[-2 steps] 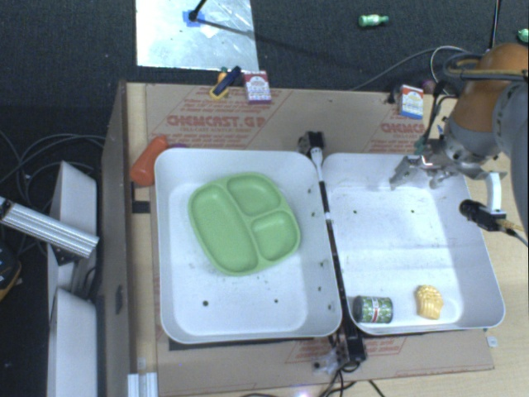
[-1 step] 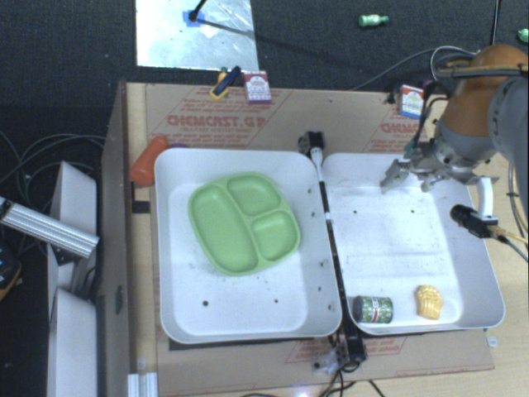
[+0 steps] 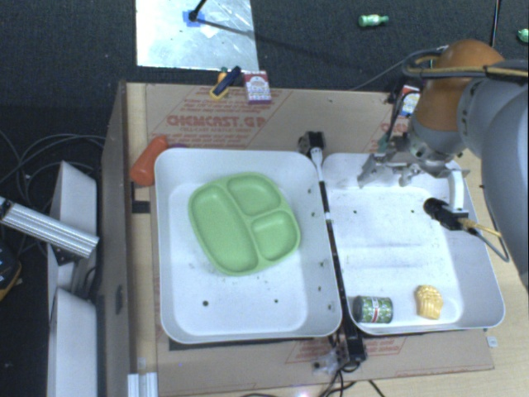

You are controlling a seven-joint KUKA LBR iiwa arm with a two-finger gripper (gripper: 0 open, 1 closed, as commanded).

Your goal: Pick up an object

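Brown cardboard sheet (image 3: 207, 114) under both bins, red print along its far edge, dark floor all round.

Grey arm (image 3: 496, 114) in from the right, orange band above the wrist, bent down over the right bin's far end.

Left bin (image 3: 190, 304): white, shallow, floor speckled with dark flecks. Holds one thing, a light green divided plate (image 3: 244, 222), three compartments, lying flat and roughly central, slightly turned against the bin walls.

Right bin (image 3: 388, 238): same build, edge to edge with the left one along a dark seam.

Silver foil sheet (image 3: 165, 23) flat on the floor beyond the cardboard, blue tape dab near its middle.

Gripper (image 3: 387, 170) at the far end of the right bin, nearer the seam than the outer wall, low over bare bin floor. Claw state: cannot tell, too blurred. Contact with the floor: cannot tell either.

Orange lump (image 3: 149, 160) on the cardboard, touching or just beside the left bin's far outer corner.

Pick candidates in the right bin, both at the near wall and well apart from the gripper:
- green can (image 3: 374, 308) on its side in the near corner by the seam, red-and-white label showing
- yellow ridged piece (image 3: 428, 301) just right of the can, not touching it

Small red-and-white box (image 3: 259, 87) and yellow-black item (image 3: 223, 83) side by side on the cardboard's far edge.

Small green bottle (image 3: 372, 21) out on the floor.
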